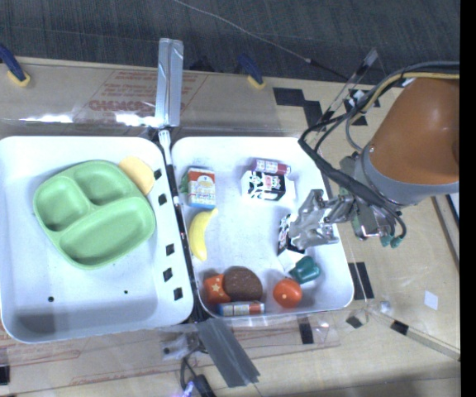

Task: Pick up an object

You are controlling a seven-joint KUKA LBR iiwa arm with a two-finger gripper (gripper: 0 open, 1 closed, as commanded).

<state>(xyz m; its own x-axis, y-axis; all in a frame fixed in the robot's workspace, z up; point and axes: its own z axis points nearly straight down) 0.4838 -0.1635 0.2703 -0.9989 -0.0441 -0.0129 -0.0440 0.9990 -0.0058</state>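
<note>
Holding most of the clutter, the right bin (221, 151) has a banana (199, 232), juice carton (201, 187) and cow-print carton (266, 180) left of the gripper (297, 230) — tomato (287, 292) and green pepper (305, 270) just below it. Whether its fingers grip anything, I cannot tell. The arm (411, 143) reaches in from the right.

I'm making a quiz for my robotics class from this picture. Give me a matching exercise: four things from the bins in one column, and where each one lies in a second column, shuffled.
Things:
1. green divided plate
2. banana
3. hand
4. tomato

Places:
A. right bin, near its front right corner
B. left bin
C. right bin, along its left wall
D. over the right bin's right side

Pairs: 1-B, 2-C, 3-D, 4-A
</note>
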